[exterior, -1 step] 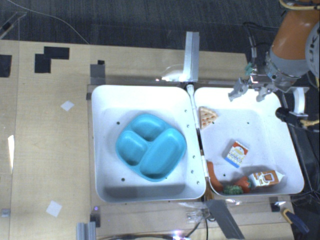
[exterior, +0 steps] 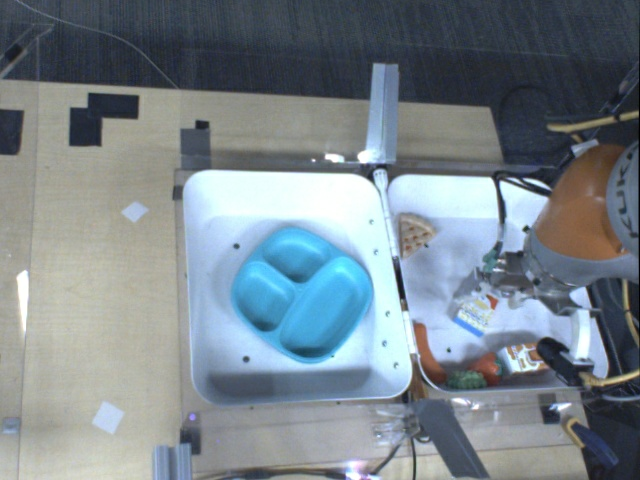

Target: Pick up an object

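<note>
My gripper (exterior: 487, 286) hangs low in the right bin (exterior: 450, 203), at the end of the grey arm with the orange band (exterior: 585, 213). Just below and left of it, a small white packet with blue and yellow print (exterior: 474, 315) lies on the bin floor, touching or nearly touching the gripper's tip. Whether it is held cannot be made out. A toy pizza slice (exterior: 415, 233) lies at the bin's upper left. Along the front wall sit a red sausage (exterior: 423, 345), a green broccoli piece (exterior: 463, 378), an orange-red piece (exterior: 488, 366) and a small carton (exterior: 521, 358).
The left bin (exterior: 205, 268) holds a blue three-compartment plate (exterior: 302, 293). A metal post (exterior: 383, 113) rises at the divider between the bins. Cables and a black part (exterior: 560, 360) crowd the right bin's right side.
</note>
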`<state>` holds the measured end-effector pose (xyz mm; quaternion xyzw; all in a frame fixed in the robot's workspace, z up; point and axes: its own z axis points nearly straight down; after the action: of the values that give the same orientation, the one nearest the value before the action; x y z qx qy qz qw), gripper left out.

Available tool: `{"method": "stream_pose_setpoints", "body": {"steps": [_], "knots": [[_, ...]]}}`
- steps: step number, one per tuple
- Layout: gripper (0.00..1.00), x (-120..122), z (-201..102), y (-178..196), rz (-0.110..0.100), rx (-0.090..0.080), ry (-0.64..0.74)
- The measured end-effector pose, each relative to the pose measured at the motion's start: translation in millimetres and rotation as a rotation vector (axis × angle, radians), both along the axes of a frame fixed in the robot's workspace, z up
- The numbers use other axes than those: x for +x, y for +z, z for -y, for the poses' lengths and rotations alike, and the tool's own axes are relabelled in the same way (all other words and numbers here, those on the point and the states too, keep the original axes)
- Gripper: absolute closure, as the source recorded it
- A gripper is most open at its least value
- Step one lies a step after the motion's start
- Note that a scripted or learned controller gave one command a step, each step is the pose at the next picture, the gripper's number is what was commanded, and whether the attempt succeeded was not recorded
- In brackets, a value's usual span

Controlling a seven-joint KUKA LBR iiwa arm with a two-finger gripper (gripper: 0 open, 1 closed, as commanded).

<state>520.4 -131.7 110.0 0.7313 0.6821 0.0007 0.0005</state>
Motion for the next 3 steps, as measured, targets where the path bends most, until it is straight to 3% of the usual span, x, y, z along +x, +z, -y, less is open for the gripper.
{"method": "stream_pose_setpoints", "body": {"steps": [1,2,3], "knots": [[0.00,-8,3,-21,0.009,-0.001,0.071],[0.00,68,6,-22,0.009,-0.003,0.307],[0.00,-2,-42,-20,0.012,-0.002,0.106]]}}
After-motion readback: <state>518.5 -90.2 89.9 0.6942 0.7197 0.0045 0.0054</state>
